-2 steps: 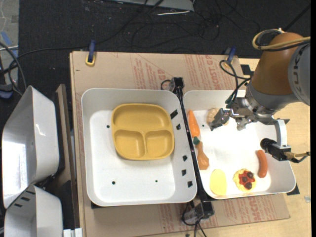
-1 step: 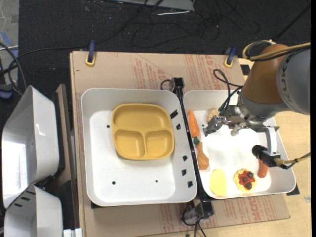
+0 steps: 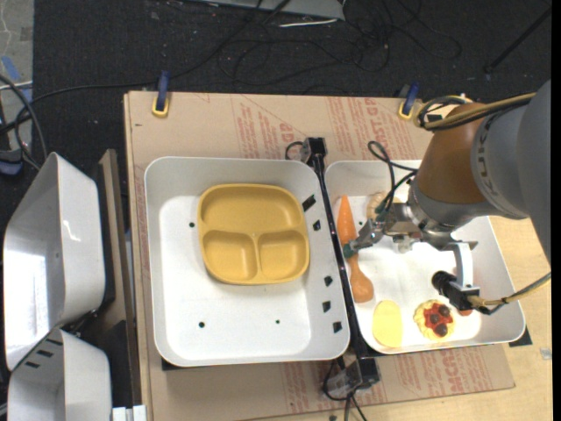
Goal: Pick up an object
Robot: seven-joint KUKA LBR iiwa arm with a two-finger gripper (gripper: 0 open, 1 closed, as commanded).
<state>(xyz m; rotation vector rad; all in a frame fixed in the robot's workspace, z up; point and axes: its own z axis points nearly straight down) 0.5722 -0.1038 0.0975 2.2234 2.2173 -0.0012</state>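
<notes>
Nothing is seen held by the gripper (image 3: 366,235) right now, and whether the jaws are released or clenched honestly can't be told, since it's a small blurry mess of metal at centre right of the frame, low over the left side of the right bin (image 3: 500,235). The closest pickable thing is the carrot (image 3: 346,218), which is lying along that bin's left wall, just beside the gripper. It would probably be light, stiff toy plastic, a bit slick, and best taken across its thicker middle instead of the tapered tip. The catch is that it's tucked against the wall, so little room is left for a finger on that side. Below it an orange pear-shaped piece (image 3: 360,281) is also parked by the wall, and a yellow lemon-like piece (image 3: 387,322) sits near the bottom edge with more open floor around it, likely an easier grab. A small pizza toy (image 3: 436,317) is at lower right, flat and probably awkward to pinch. The left bin (image 3: 175,235) is taken up by a yellow tray (image 3: 254,232), well apart from the arm.
</notes>
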